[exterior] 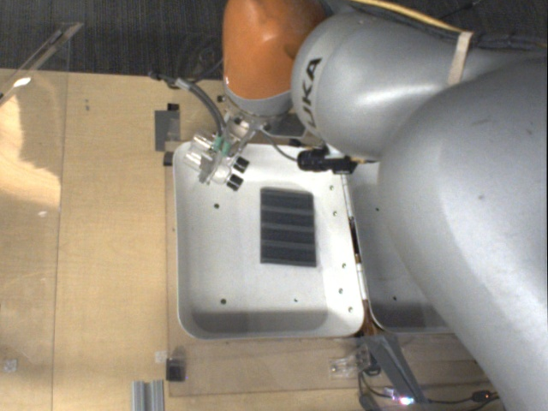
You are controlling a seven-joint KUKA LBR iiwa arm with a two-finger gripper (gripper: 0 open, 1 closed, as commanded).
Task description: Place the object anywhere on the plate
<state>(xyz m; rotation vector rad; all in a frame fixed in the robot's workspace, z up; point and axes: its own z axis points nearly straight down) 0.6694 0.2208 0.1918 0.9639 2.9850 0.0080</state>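
Two white bins sit side by side on the bench [86,229]. The left bin [199,264] is in plain view and has one loose thing in it, a dark slab [288,227]. The right bin [378,268] shows just a strip of pale floor, because the arm [385,84] lies across the rest of it.

The slab lies flat on the left bin's floor, a little toward the far end and nearer the right wall than the left, touching no wall. It is rectangular and dark grey to black, and its top is ribbed with four broad bands running across its width. Its long side runs along the bin's length.

The gripper [216,157] hangs below the orange band [257,32] over the left bin's far left corner, near the slab's far left corner but apart from it. At this slant it blurs against the white rim, so I cannot tell how far open it is or whether it has hold of anything.
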